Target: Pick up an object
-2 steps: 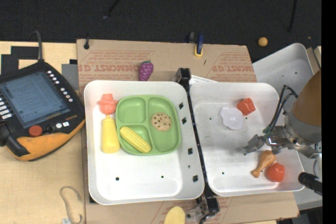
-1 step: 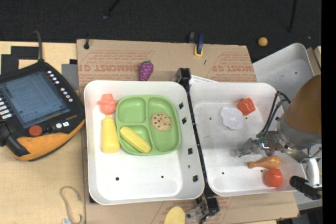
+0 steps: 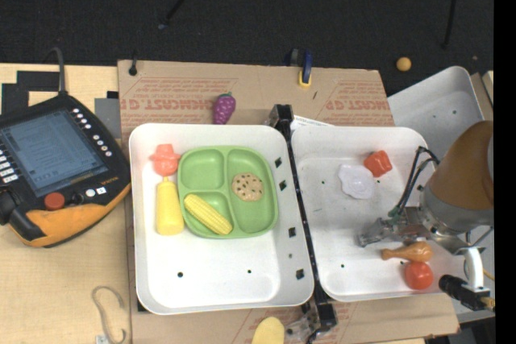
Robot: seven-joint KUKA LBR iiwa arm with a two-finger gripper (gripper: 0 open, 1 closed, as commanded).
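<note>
We locate the gripper (image 3: 372, 236) low in the right bin (image 3: 339, 153), its metal fingers pointing toward that bin's centre; we cannot tell whether they are spread or pressed together, as they blur into one grey mass. The nearest object is a chicken drumstick (image 3: 408, 253), tan-orange with a pale bone end, lying on its side just beside the gripper body near the bin's front right corner. A red tomato (image 3: 418, 275) sits just in front of it. A red block (image 3: 377, 163) and a pale translucent item (image 3: 356, 181) lie farther back; we cannot identify the latter. The arm (image 3: 463, 173) is cut off at the right. The left bin (image 3: 153, 254) bears a green divided plate (image 3: 227, 220) with a cookie (image 3: 247, 187) and corn (image 3: 207, 214).
</note>
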